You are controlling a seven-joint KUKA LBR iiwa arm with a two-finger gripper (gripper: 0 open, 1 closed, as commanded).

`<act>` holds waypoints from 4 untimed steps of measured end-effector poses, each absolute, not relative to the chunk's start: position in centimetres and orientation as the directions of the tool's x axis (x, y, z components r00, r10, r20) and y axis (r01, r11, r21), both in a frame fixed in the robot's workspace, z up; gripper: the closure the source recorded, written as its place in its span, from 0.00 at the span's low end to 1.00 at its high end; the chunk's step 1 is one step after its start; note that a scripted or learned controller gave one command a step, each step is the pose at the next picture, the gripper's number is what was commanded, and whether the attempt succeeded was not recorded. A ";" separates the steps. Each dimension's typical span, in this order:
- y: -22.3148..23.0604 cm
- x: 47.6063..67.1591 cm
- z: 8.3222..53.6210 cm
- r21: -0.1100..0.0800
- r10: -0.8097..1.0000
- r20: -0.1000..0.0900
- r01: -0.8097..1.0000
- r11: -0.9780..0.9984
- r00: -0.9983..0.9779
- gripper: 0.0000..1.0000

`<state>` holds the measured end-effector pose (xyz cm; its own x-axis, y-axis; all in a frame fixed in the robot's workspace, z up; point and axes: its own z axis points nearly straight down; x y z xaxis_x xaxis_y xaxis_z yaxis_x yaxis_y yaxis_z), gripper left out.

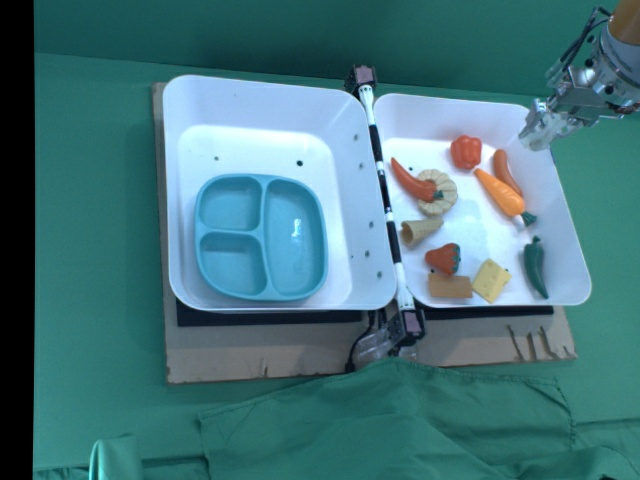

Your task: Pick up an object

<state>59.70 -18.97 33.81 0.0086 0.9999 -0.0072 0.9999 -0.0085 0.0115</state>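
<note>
My gripper [537, 131] hovers over the right bin's [570, 230] far right corner, holding nothing; its spread I cannot tell. The toy foods lie untouched, the carrot [499, 193] nearest. Approach stage: I next need to descend squarely over one piece.

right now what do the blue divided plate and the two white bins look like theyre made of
The blue divided plate looks like moulded plastic: uniform teal colour, rounded compartment walls, a soft glare spot. The left bin and right bin look like thin glossy white plastic, smooth with rounded corners, though coated metal can't be excluded.
</note>
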 end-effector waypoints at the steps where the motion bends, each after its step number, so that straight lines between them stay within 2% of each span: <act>1: -19.1 59.8 35.1 0.018 1.000 -0.010 1.000 -0.012 0.012 1.00; 2: -18.7 56.4 25.5 -0.007 1.000 0.000 1.000 -0.006 0.006 1.00; 3: -18.7 54.2 19.1 -0.004 1.000 0.000 1.000 -0.006 0.006 1.00; 4: -18.8 46.9 23.5 0.001 1.000 -0.001 1.000 -0.007 0.007 1.00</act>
<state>46.88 -18.75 23.46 0.0071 1.0000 -0.0005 1.0000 -0.0071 0.0007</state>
